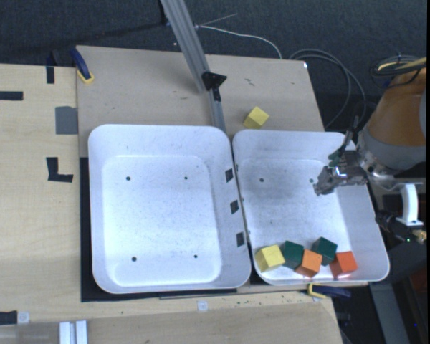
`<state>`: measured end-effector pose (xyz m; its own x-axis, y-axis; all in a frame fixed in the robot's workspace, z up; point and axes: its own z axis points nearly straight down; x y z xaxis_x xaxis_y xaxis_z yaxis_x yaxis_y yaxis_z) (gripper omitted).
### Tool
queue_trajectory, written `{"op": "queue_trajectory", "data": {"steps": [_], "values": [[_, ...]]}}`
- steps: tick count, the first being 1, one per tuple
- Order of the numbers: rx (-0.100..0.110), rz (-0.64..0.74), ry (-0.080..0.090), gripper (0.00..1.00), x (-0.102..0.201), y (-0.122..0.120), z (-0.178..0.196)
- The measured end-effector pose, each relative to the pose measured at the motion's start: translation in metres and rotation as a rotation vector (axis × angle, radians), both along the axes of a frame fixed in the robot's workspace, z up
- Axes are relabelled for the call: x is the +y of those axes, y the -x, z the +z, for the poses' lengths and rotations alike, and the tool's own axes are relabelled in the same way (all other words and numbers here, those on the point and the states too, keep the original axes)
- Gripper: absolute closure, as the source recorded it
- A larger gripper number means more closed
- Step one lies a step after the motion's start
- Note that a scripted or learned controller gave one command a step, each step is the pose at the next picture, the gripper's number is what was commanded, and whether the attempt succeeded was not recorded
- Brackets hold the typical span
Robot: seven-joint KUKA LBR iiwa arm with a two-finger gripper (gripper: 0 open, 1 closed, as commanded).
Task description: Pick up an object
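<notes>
Blocks [306, 257] crowd the right bin's [287, 156] near wall, probably slid there; gripper [328, 180] hovers above bare floor, well apart, its jaws' state indiscernible.

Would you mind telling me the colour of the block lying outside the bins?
Yellow; the block shows in the camera view.

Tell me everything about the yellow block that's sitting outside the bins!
The yellow block is a small cube with plain, matte faces and no markings to be seen. It rests on the tan board just beyond the far edge of the right bin, near where the two bins meet. It sits turned a little, corner toward the bins. Nothing touches it but the board; the gripper is well away, over the right bin.
</notes>
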<state>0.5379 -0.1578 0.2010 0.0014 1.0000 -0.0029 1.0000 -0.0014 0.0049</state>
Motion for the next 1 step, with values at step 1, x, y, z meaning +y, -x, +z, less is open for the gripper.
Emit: {"op": "queue_trajectory", "data": {"steps": [1], "values": [[0.006, 0.002, -0.003, 0.00, 0.0022, 0.0004, -0.0048]]}}
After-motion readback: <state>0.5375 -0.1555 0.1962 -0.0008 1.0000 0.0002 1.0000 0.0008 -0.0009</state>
